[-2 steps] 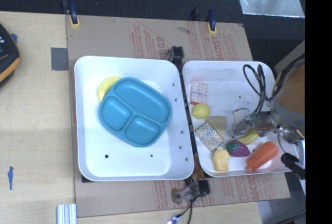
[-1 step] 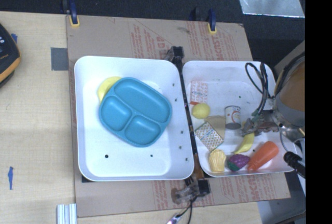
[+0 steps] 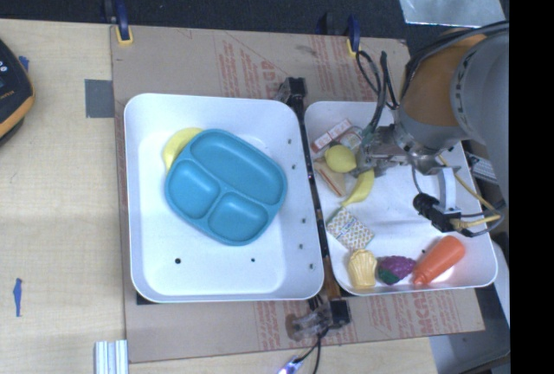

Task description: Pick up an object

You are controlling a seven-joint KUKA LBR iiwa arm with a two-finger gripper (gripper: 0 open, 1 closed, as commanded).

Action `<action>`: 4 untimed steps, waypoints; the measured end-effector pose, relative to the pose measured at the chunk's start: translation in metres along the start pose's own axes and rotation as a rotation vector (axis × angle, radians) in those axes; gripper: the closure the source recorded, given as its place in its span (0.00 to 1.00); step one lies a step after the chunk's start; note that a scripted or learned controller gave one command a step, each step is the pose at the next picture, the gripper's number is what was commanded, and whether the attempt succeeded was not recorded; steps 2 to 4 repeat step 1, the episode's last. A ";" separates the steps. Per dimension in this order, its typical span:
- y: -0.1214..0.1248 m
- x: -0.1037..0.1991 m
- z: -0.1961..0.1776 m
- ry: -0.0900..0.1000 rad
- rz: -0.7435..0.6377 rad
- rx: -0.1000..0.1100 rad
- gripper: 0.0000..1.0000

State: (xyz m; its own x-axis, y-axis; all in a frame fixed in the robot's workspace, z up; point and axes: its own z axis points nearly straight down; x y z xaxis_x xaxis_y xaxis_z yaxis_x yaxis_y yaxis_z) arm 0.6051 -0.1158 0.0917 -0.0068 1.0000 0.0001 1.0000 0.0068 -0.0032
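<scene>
Banana (image 3: 362,187) lies in the right bin (image 3: 485,277), just below and left of the gripper (image 3: 377,149), its long axis slanting down-left. Lemon (image 3: 340,158) sits just left of the wrist. Whether the jaws are open, I cannot tell from here.

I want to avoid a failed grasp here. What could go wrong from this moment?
The gripper is low among crowded toys: the lemon and banana touch, so it may catch both or push one away. The right bin's wall is close, leaving little room.
</scene>
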 end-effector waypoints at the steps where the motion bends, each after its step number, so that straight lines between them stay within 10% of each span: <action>1: -0.009 0.067 -0.101 0.001 0.001 -0.002 1.00; 4: -0.009 0.067 -0.101 0.001 0.001 -0.002 1.00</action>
